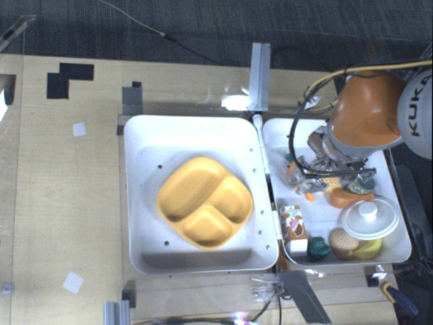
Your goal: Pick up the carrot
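Observation:
The carrot (309, 196) lies in the right bin (274, 141), near its left wall. I see an orange tip at the lower end and a bit of orange with green near the upper end. The part between is hidden under the gripper (318, 173). The gripper hangs low in this bin, right above the carrot, under the arm's orange band (365, 110). The wrist and cables hide whether it touches or holds the carrot.
An orange-brown oblong item (348, 197), a white lidded bowl (367, 217), a brown roll (344, 241), a banana (370, 250), a dark green item (318, 248) and a small carton (293, 223) crowd the right bin's front. A yellow divided plate (205, 200) fills the left bin (145, 147).

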Available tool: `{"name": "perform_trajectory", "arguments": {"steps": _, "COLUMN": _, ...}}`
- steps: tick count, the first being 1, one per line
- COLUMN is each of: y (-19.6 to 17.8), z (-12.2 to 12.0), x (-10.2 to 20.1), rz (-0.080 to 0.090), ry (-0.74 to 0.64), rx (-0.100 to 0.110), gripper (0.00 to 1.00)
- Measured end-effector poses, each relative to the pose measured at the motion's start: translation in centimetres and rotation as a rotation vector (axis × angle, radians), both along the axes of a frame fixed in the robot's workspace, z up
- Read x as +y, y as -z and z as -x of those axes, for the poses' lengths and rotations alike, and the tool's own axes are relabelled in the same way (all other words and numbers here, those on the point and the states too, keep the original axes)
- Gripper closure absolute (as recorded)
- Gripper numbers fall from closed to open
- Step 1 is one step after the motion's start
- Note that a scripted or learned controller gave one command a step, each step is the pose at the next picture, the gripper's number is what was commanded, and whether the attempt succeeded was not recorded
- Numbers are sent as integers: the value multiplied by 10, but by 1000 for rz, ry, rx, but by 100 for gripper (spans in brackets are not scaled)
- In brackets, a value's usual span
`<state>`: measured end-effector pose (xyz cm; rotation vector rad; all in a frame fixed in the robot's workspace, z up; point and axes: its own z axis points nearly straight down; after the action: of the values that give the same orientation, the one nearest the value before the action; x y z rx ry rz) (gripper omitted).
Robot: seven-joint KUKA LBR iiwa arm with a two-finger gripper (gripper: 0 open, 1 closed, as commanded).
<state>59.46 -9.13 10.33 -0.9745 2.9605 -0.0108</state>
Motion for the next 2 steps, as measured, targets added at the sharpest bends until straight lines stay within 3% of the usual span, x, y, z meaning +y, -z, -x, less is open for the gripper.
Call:
{"name": "perform_trajectory", "arguments": {"steps": 1, "y": -85, "z": 50, "x": 41, "rz": -4, "ry": 203, "rx": 12, "gripper": 100}}
{"name": "perform_trajectory", "arguments": {"steps": 2, "y": -140, "z": 54, "x": 41, "rz": 2, "ry": -89, "rx": 12, "gripper": 100}}
